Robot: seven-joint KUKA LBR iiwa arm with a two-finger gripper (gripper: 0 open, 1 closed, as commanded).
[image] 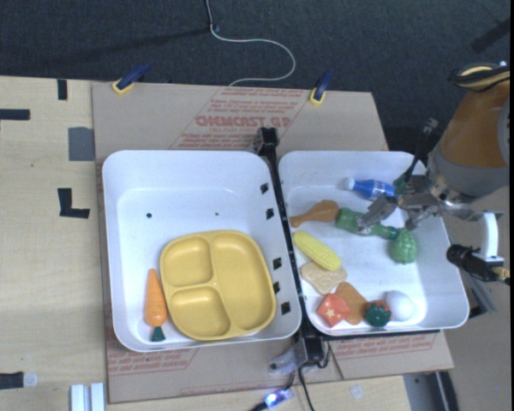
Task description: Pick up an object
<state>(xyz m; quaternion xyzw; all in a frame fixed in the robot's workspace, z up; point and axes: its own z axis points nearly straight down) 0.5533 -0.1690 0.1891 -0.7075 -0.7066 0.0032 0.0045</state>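
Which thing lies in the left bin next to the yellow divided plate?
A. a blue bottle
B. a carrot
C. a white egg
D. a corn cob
B. The carrot lies in the left bin, just to the left of the yellow plate, while the corn cob, the blue bottle and the white egg all lie in the right bin.

both white bins (pixel 120 187) look smooth glossy plastic, as does the yellow divided plate (pixel 216 282); matt brown cardboard (pixel 240 118) lies beneath.
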